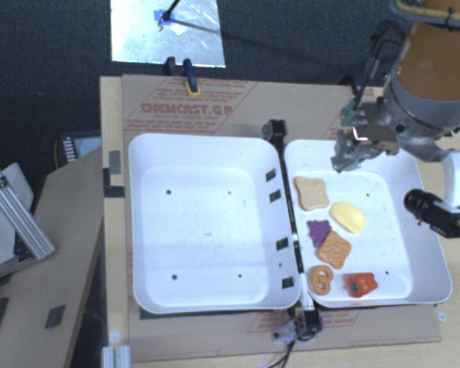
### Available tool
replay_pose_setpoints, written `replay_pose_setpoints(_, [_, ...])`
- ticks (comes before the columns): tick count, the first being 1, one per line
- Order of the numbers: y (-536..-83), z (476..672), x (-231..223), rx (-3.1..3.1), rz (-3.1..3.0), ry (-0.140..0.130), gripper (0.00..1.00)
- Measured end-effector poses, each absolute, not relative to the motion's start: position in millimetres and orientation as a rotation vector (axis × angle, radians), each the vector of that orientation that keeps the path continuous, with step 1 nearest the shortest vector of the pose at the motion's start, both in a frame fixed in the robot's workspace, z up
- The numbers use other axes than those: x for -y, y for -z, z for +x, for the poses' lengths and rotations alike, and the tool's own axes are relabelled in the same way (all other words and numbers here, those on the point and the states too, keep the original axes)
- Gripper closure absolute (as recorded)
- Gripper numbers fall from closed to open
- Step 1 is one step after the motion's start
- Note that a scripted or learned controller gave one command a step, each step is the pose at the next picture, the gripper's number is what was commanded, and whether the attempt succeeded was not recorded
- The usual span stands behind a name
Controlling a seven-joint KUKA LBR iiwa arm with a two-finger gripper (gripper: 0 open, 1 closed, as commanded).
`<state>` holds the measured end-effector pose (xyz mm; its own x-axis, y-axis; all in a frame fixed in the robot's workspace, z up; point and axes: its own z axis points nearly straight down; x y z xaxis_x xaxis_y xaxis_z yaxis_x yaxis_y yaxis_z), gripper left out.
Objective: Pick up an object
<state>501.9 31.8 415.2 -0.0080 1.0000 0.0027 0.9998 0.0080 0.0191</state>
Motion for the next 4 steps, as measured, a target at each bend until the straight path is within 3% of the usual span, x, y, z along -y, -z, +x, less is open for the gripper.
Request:
replay_pose_setpoints(1, [-416.6,500.5,-128.4,-2.237,2.206,-0.007,1.00])
replay_pose_setpoints(2, [-365.3,504.0,-167.1,-2.231,2.214,0.003,1.00])
replay_pose_setpoints(3, [-448.2,487.0,-105.4,-2.213,2.221,-0.015,1.00])
replay_pose_setpoints(4, [-420.7,557.4,-186.2,-2.232,2.211,-0.004,1.00])
